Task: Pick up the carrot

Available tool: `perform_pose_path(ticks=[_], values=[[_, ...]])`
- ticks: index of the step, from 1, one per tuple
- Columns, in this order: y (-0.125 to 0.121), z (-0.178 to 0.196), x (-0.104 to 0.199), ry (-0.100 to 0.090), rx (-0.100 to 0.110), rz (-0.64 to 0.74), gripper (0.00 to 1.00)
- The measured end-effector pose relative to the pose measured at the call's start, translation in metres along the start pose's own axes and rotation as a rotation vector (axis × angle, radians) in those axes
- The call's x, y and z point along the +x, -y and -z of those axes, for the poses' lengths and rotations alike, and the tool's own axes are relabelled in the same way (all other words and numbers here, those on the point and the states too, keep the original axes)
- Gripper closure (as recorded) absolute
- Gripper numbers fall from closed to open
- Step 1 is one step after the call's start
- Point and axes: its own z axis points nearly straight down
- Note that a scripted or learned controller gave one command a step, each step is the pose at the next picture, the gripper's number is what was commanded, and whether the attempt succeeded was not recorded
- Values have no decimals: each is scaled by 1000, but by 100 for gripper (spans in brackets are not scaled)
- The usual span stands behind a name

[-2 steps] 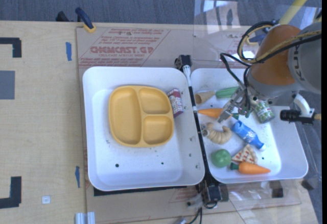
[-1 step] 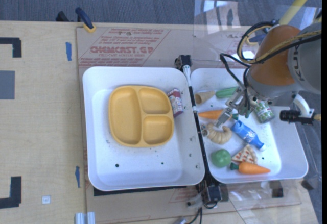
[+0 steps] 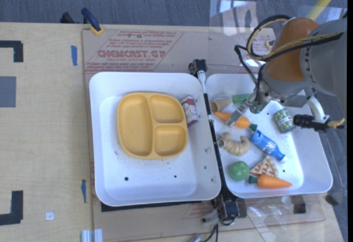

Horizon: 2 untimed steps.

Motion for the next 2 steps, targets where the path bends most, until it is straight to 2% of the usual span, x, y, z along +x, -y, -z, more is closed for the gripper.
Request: perform_pose_path(ticks=[1,2], values=[[-3,15,-2,12,-8,4,100],[-52,100,103,-2,-6,187,100]])
